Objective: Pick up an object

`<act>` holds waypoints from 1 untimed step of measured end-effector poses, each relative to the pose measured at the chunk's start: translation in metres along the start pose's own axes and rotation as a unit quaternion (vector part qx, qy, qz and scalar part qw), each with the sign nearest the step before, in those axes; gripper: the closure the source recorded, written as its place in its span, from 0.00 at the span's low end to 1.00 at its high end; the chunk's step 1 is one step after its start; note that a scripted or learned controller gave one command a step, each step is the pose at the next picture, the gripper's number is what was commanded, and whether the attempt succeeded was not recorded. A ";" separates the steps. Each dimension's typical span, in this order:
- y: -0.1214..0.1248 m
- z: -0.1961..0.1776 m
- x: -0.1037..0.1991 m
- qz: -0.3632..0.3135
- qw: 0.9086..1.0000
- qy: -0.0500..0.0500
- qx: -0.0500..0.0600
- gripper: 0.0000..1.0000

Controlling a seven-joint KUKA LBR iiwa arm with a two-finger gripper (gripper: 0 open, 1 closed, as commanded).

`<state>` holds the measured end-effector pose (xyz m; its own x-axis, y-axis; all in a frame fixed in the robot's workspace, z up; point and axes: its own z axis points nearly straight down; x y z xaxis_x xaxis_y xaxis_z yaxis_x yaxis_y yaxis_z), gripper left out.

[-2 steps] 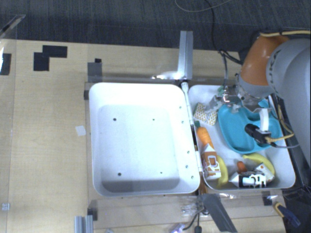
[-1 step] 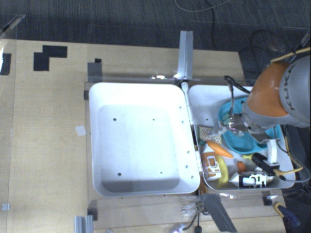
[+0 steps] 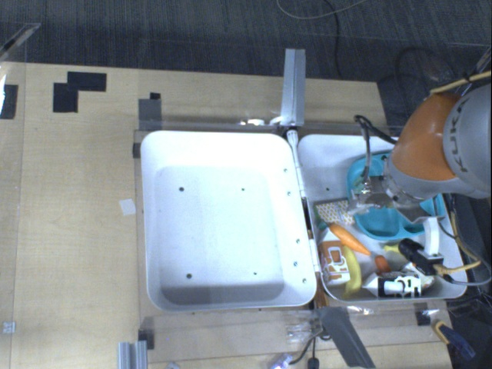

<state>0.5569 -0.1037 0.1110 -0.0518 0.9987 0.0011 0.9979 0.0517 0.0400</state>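
You are watching the arm (image 3: 442, 141) reaching down over the right bin (image 3: 323, 156), near its far right corner, above a blue bowl (image 3: 380, 223). The gripper's state cannot be told. Nothing is being lifted yet; the pick is still ahead.

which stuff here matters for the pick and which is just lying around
For the job:
- gripper, over the right bin
- carrot
- banana
- blue bowl
- orange and white box
- black and white bottle

Just lying about:
- left bin
- black tape marks on the bench
- cable on the floor
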 end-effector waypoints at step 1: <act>0.068 0.003 0.004 0.011 1.000 -0.001 0.019 1.00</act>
<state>0.6250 -0.0961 0.1105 -0.0295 0.9996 -0.0005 0.9996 0.0295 0.0029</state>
